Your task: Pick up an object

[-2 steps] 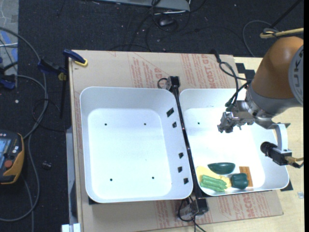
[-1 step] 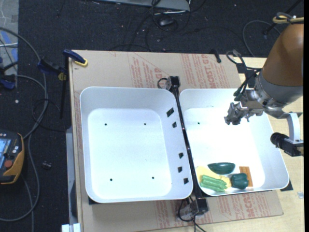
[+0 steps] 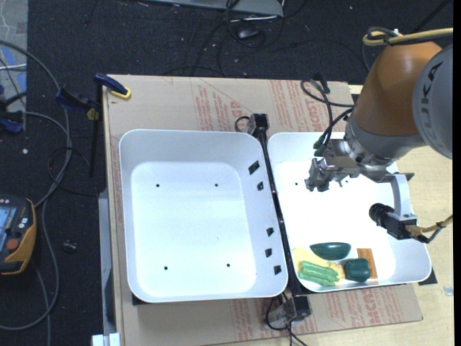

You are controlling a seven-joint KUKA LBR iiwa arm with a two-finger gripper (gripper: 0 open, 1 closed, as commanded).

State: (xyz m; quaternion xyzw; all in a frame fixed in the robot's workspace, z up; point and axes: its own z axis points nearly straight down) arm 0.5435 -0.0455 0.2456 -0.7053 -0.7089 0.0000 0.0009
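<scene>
Gripper (image 3: 322,175) is seen over right bin (image 3: 374,150), far part; jaw state can't be told. Near edge: 1 light-green obj. (image 3: 317,272), long axis left-right; 1 dark-green bowl (image 3: 330,250); 1 green block (image 3: 357,269).

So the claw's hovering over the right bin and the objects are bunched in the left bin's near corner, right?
Not quite. The camera view shows the objects bunched in the right bin's near corner, not the left bin's. The claw is indeed over the right bin.

my one fixed camera looks down at a slant on the two shallow white plastic bins (image 3: 194,150), fairly near.
</scene>
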